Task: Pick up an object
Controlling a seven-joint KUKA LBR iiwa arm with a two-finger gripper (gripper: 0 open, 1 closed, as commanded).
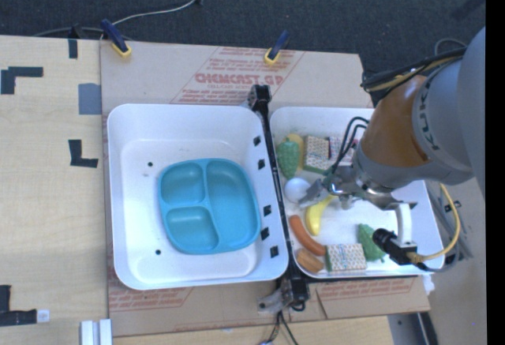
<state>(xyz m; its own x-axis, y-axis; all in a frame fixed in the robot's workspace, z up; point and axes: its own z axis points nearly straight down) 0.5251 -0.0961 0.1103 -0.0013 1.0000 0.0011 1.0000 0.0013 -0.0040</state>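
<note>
The right bin (432,234) holds several toy foods. Among them are a green piece (289,155), a waffle square (317,150), a white ball (296,189), a yellow banana (316,216), an orange sausage (305,234), a speckled cracker (346,256) and a green block (369,243). My gripper (325,190) is low in the middle of this bin. It sits just above the banana and right of the white ball. The grey and orange arm covers the bin's upper right part.
The left bin (126,178) contains a blue divided plate (209,205). A black divider with clips (267,170) runs between the bins. Cardboard lies under both bins, with yellow clamps (276,51) at its far edge.
</note>
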